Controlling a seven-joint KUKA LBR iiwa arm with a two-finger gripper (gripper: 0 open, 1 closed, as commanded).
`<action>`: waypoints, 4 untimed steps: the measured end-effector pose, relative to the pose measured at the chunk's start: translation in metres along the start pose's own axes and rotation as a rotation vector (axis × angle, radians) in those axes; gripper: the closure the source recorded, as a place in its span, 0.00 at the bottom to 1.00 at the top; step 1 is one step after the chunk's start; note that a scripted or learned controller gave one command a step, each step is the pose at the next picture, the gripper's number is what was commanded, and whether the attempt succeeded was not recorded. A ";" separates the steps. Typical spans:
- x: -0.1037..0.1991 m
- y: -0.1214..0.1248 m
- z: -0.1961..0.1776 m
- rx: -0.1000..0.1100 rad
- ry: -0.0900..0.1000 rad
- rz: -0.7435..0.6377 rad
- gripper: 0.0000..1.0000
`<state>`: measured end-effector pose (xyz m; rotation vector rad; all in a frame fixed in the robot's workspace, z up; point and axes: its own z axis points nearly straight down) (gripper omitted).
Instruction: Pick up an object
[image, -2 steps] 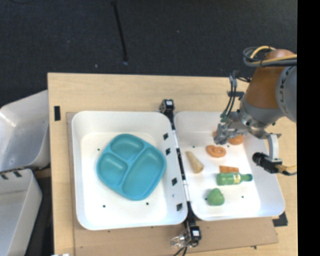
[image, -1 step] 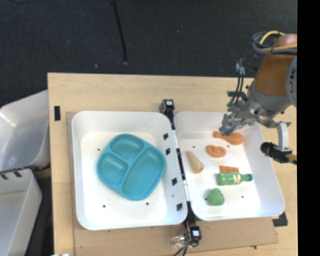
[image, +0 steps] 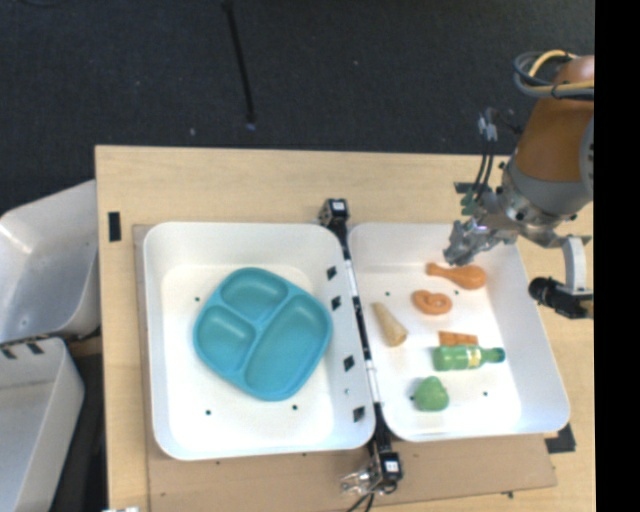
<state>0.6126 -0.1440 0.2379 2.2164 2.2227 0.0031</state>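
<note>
The right bin (image: 520, 400) holds several small toy foods. An orange drumstick (image: 460, 274) lies near its far side, with an orange pretzel-like piece (image: 432, 301) just in front of it. A tan cone (image: 390, 324) lies left of the middle. A green bottle (image: 467, 356) lies on its side with an orange wedge (image: 457, 339) touching its far edge. A green lump (image: 431, 393) sits nearest the front. My gripper (image: 466, 243) hangs low over the far part of the right bin, just above and behind the drumstick.
The left bin (image: 170, 420) carries a blue divided plate (image: 262, 332). A black-clipped divider (image: 350, 300) runs between the bins. A white object (image: 40, 270) stands off the bench at the left. The arm's body (image: 550, 150) looms over the right bin's far right corner.
</note>
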 end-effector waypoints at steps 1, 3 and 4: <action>0.053 0.000 -0.012 0.001 0.001 -0.004 1.00; 0.161 0.011 -0.002 0.001 0.002 -0.004 1.00; 0.214 -0.003 0.000 0.004 0.001 -0.003 1.00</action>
